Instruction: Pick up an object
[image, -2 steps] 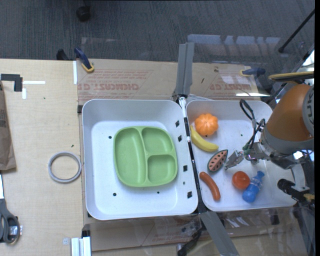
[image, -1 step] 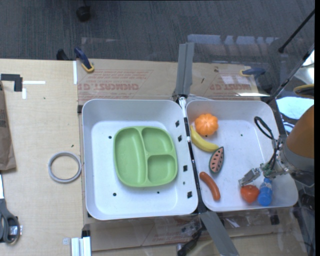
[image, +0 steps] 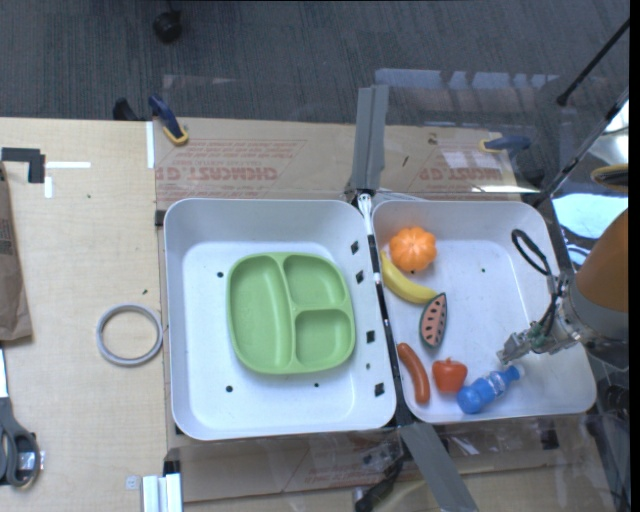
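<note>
The right bin (image: 480, 235) holds an orange (image: 413, 249), a yellow banana (image: 403, 280), a watermelon slice (image: 432, 320), a red sausage (image: 413, 371), a small red tomato (image: 449, 375) and a blue bottle (image: 488, 389). My gripper (image: 521, 345) hangs low at the bin's right side, just above and to the right of the blue bottle. Nothing shows between its fingers. The arm's orange band (image: 607, 275) sits at the frame's right edge.
The left bin (image: 190, 320) holds a green divided plate (image: 292, 312). A roll of tape (image: 130, 333) lies on the bench to the left, with scissors (image: 18, 455) at the bottom left corner. A black cable (image: 530, 250) loops over the right bin's far corner.
</note>
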